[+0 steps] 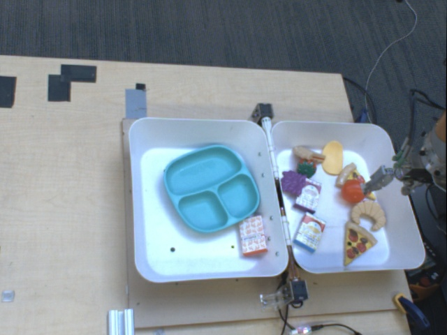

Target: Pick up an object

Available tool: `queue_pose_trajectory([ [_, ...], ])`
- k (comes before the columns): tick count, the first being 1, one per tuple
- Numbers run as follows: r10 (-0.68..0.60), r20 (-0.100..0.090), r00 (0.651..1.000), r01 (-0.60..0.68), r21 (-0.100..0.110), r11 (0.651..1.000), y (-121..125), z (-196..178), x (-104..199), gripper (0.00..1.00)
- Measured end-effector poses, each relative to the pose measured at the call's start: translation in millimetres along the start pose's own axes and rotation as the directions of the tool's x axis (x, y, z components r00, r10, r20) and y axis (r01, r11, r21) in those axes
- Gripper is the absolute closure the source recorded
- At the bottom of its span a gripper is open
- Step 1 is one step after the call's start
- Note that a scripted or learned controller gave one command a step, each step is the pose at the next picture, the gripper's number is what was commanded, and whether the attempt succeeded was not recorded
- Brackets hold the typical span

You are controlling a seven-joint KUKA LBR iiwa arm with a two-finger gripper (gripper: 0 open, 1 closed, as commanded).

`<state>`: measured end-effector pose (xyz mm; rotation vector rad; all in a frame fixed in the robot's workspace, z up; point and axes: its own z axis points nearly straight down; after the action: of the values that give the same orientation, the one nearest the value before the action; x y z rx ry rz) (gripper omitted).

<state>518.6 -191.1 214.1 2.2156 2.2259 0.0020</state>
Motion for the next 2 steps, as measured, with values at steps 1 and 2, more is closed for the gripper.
queue_pose_trajectory([
  [1,0.001,0.003,1.0,-0.001,-0.008,1.0,7.1,113.4,11.9,0.0],
  [2,0.002,0.007,1.0,-0.002,-0.014,1.0,8.6,101.7,10.7,1.0],
])
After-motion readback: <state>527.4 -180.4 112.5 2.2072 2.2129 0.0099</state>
